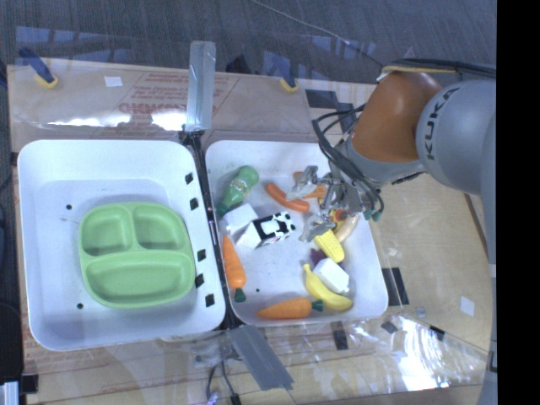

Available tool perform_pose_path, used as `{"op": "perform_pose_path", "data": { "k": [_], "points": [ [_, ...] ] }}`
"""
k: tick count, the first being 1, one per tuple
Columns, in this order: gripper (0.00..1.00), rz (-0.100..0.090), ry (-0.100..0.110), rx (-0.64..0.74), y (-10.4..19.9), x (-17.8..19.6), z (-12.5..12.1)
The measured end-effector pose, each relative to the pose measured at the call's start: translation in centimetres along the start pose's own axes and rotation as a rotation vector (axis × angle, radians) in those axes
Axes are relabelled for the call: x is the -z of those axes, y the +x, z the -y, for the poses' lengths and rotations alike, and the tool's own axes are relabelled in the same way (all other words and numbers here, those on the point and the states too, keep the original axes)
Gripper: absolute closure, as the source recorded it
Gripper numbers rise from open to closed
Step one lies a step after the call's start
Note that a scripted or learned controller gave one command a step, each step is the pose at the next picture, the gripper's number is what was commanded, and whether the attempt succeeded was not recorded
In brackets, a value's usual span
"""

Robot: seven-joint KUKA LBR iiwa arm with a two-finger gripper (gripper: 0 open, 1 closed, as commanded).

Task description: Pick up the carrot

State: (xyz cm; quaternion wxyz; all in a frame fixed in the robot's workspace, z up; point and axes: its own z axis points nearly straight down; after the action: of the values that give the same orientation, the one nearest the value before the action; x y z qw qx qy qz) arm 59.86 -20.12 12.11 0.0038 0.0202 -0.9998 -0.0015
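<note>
Hand (pixel 331 213) (grip state unclear) hovers above the right bin (pixel 371 287); carrot (pixel 288 309) lies lengthwise, green tip pointing right

Right of frame: thick grey metal arm (pixel 460 133) with dark lettering on its casing, glossy orange band (pixel 388 125) above the wrist, black cables (pixel 333 137) looping to the small metallic tool (pixel 331 213).
</note>
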Motion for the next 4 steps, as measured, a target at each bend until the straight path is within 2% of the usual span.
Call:
{"op": "perform_pose_path", "data": {
  "k": [1, 2, 3, 4],
  "points": [
    [1.0, 0.012, 0.004, 0.007, -0.5, 1.6, -0.2],
    [1.0, 0.015, 0.004, -0.261, 5.8, 10.3, 0.6],
    [1.0, 0.005, 0.0, -0.736, 11.2, 7.1, 0.5],
    [1.0, 0.02, 0.003, -0.588, 12.1, 18.3, 0.4]
  ]
}}
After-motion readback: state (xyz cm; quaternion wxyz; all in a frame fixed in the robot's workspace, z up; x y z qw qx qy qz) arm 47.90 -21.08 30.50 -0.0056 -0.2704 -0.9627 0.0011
